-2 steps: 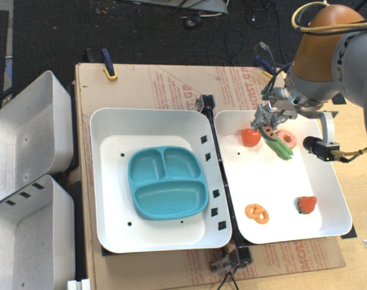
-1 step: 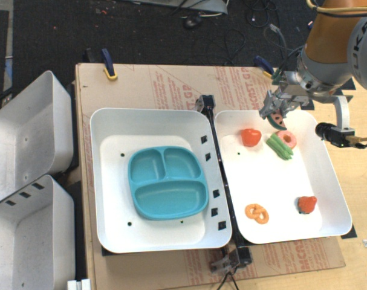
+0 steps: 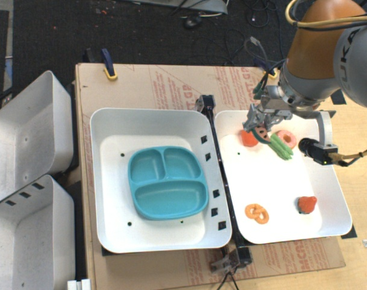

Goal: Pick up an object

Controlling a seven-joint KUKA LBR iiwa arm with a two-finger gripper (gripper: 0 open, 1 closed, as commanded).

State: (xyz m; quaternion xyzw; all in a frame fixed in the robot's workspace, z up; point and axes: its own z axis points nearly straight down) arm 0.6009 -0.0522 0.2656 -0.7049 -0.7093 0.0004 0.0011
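Observation:
My gripper (image 3: 260, 127) hangs low over the far left part of the right bin (image 3: 328, 180). Right under it and slightly to its left lies a small orange-red piece (image 3: 250, 139). A green bean-like piece (image 3: 281, 146) and a pink ring (image 3: 286, 139) lie just to the gripper's right, touching each other. Whether the gripper touches any of them I cannot tell. Nearer the front of the same bin sit an orange pretzel (image 3: 257, 212) and a red strawberry-like piece (image 3: 306, 205).
The left bin (image 3: 110, 132) holds a blue divided tray (image 3: 168, 182). A black divider with clips (image 3: 218, 180) runs between the two bins. Two tilted white bins (image 3: 26, 138) stand off the bench at the left.

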